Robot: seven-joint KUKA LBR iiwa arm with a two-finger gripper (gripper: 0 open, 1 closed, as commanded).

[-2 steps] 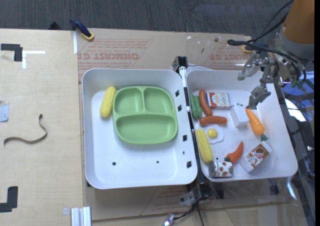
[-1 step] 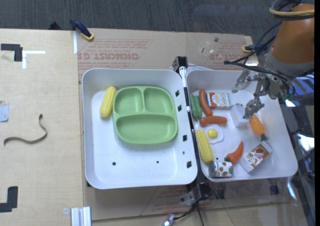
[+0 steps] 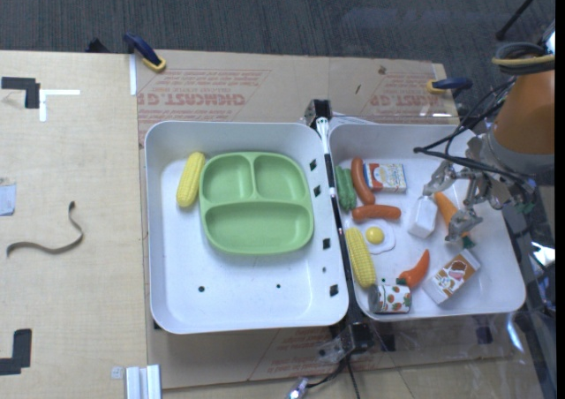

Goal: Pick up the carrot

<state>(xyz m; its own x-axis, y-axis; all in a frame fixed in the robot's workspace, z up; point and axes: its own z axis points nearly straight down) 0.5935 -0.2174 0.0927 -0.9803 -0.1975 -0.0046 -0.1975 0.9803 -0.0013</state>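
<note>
The carrot (image 3: 446, 206) is a small orange piece in the right bin (image 3: 508, 300), near its right side. My gripper (image 3: 452, 203) hangs right over it, reaching in from the right. Its metal fingers are spread, one at the upper left (image 3: 438, 180) and one at the lower right (image 3: 465, 224), so the gripper is open. The carrot lies between them; I cannot tell whether they touch it.
Around the carrot lie a white block (image 3: 424, 215), two sausages (image 3: 377, 211), a fried egg (image 3: 378, 236), a corn cob (image 3: 359, 257), an orange-red pepper (image 3: 416, 270), cartons (image 3: 453, 275) and a can (image 3: 391, 298). The left bin (image 3: 177, 300) holds a green plate (image 3: 256, 201) and another corn cob (image 3: 189, 179).
</note>
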